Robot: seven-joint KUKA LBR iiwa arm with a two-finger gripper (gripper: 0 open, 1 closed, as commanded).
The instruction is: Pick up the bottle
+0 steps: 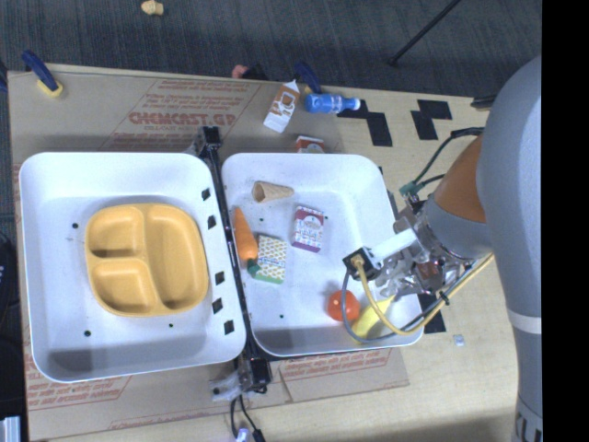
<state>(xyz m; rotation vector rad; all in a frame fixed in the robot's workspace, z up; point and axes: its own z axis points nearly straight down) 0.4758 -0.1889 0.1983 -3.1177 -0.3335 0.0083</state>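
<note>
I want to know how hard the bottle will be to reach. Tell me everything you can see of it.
The bottle is small and blue with a paler, clear-looking end, apparently plastic. It lies on its side on the bench, outside both bins, beyond the far rim of the right bin, its length running left to right. A small carton lies just to its left; contact is unclear. The gripper is over the right bin's near right corner, well away.
</note>
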